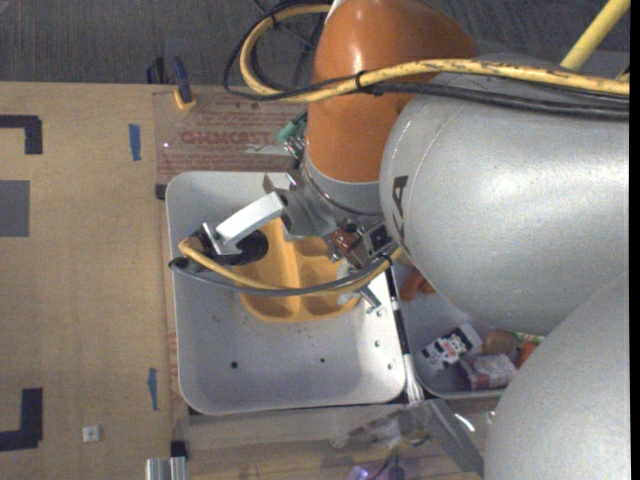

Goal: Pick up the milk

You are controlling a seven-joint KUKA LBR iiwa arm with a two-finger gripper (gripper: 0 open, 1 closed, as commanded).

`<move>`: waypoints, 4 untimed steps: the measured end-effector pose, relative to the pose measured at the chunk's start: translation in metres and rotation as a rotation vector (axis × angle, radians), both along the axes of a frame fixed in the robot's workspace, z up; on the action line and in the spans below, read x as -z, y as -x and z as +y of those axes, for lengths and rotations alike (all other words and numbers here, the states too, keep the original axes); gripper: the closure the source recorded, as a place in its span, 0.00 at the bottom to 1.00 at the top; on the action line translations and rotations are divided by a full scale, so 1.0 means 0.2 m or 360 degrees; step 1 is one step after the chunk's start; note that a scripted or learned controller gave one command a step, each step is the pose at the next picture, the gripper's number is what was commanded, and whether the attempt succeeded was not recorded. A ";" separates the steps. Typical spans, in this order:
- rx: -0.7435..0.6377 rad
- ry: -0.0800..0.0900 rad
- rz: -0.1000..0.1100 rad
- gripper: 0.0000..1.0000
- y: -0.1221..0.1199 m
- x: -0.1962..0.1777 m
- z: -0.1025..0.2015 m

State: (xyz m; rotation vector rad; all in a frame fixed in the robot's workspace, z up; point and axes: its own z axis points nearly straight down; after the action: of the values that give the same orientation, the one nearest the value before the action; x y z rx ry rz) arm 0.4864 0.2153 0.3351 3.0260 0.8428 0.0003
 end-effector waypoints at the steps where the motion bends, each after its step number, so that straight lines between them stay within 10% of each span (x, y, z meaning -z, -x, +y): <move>1: 0.0000 0.0000 0.0000 0.00 0.00 0.00 0.00; 3: 0.0000 0.0000 0.0000 0.00 0.00 0.00 0.00; 4: 0.0004 0.0000 0.0000 1.00 0.00 -0.05 0.00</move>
State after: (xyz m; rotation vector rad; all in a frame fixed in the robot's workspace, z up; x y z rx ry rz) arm 0.4872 0.2150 0.3447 3.0271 0.8391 0.0003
